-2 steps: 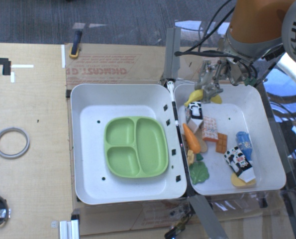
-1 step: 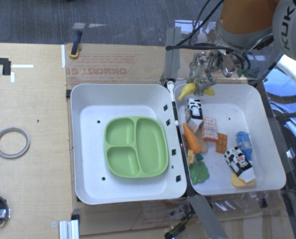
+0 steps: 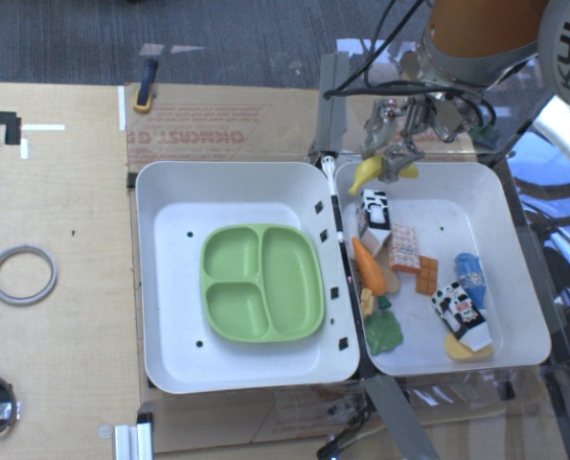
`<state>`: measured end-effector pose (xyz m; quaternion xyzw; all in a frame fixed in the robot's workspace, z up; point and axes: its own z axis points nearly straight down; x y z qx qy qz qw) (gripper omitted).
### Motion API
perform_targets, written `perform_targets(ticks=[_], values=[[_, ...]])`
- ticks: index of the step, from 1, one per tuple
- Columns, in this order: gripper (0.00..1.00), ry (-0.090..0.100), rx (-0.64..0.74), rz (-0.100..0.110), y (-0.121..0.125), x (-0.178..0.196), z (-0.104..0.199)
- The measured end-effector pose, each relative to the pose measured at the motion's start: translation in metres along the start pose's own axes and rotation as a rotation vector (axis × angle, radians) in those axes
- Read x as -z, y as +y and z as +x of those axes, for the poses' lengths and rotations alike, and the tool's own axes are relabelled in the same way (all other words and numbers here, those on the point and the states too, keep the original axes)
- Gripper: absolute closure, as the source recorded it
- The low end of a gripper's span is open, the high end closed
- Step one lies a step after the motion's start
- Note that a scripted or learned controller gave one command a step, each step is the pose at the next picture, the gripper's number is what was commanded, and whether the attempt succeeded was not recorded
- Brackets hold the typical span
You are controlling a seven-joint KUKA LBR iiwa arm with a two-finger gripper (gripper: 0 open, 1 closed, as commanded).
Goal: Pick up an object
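My gripper (image 3: 392,164) hangs over the far left corner of the right bin (image 3: 514,247), below the orange band of the arm. A yellow banana (image 3: 366,172) sits between its fingers, its ends poking out on both sides, so the gripper is shut on it. The banana appears raised above the bin rim. Below it in the bin lie a black-and-white carton (image 3: 375,209), an orange carrot (image 3: 369,266), a pink box (image 3: 404,247), a brown block (image 3: 426,278), a blue item (image 3: 470,271), a cow-patterned box (image 3: 460,310) and a green broccoli (image 3: 382,332).
The left bin (image 3: 160,257) holds a green divided plate (image 3: 262,283). A roll of tape (image 3: 21,274) lies on the wooden bench at the left. Cables hang from the arm above the right bin's far edge.
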<state>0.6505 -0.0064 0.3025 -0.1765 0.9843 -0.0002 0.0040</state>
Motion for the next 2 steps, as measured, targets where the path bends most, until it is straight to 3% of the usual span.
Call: perform_targets(ticks=[1,2], values=[[1.0,0.004,0.065,-0.001,-0.002,-0.063,0.005],[1.0,0.001,0.374,-0.002,-0.039,-0.03,0.004]])
